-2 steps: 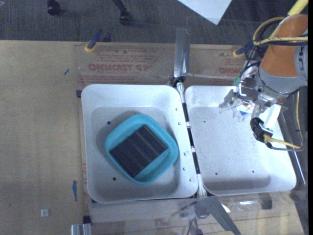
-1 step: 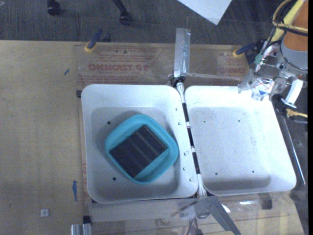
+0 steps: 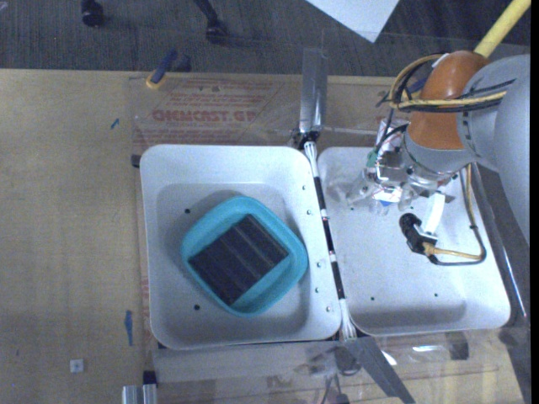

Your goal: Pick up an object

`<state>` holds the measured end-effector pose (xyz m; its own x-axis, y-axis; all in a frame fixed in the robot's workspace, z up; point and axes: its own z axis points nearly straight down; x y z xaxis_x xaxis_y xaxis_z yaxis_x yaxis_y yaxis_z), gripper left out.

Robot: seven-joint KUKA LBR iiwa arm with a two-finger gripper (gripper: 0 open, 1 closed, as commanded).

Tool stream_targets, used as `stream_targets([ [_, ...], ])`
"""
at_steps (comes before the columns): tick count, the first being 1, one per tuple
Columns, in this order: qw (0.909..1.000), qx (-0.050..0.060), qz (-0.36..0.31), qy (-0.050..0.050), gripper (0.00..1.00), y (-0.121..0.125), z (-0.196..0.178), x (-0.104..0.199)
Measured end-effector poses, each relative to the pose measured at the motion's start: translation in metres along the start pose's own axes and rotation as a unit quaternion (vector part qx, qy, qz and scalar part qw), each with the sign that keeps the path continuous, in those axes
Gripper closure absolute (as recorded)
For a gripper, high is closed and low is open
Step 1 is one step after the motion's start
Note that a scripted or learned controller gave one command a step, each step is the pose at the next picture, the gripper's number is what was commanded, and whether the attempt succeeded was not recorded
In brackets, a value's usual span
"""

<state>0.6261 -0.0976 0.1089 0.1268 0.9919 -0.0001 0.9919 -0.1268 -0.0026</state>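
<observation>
Tool [image 3: 383,188] at the end of the grey arm with its orange band hangs low over the upper left part of the right-hand shallow white bin [image 3: 472,310], among cables and pale fittings that blur its outline; whether it is wide or narrow I cannot tell, and nothing can be made out in its grasp.

Going from the left: the tan wooden worktop [image 3: 67,225] carries both bins side by side. The left-hand shallow white bin [image 3: 160,175] holds the one thing on offer, a rounded light-blue plastic tray with a dark ribbed insert [image 3: 244,255]. It lies flat near the middle of that bin, a little toward the near edge, turned at a slant so that its long axis runs from lower left to upper right. A narrow ridge [image 3: 328,242], where the two bin rims meet, stands between tray and tool. Right of it, the floor of the right-hand bin looks bare under the wrist, save for the arm's own hanging yellow cable [image 3: 459,257].

So the tray lies to the tool's left and somewhat nearer the camera, well apart from it and in the other bin. As I judge it, the coming move calls for lifting clear of the ridge, crossing leftward, and closing across the tray's short side or on its raised rim.
</observation>
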Motion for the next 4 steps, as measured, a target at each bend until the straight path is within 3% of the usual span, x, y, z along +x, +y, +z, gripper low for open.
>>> stream_targets([
  [1, 0.9998, 0.009, -0.019, 0.001, 0.0, 0.041, 0.021, -0.029],
  [2, 0.9999, -0.001, 0.017, 0.0, 0.0, 0.034, -0.076, 0.027],
  [3, 1.0, -0.002, 0.005, -0.001, 0.0, 0.046, -0.09, -0.044],
  [4, 1.0, -0.002, 0.004, -0.001, 0.0, 0.046, -0.09, -0.044],
])
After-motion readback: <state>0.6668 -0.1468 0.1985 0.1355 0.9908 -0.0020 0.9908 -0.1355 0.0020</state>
